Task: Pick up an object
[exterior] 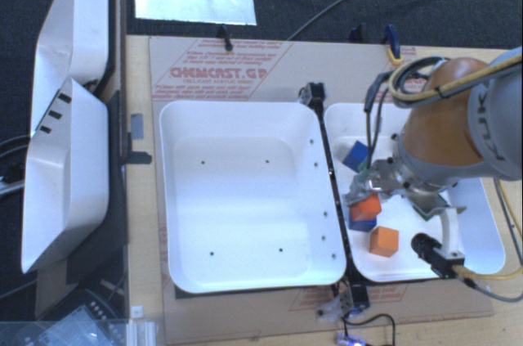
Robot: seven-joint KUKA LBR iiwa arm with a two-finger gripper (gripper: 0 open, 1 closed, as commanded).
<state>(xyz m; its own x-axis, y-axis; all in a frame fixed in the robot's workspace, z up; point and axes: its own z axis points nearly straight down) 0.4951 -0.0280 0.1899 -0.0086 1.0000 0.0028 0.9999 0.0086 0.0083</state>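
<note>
Camera view: I'm seeing a blue block [356, 155] and a second orange cube [384, 241] flanking my gripper [365, 193] in the right bin [490, 250] — left bin [241, 201] alongside. The arm is reaching in, wrist bent down; whether it's clamping the orange block [366, 211] just below — I cannot tell.

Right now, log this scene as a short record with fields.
bins: left bin and right bin, side by side
right bin contents: blue block, two orange blocks
arm: reaches in from the right, over the right bin
gripper: low, just above the upper orange block; grip unclear
held: nothing visibly between fingers
</note>
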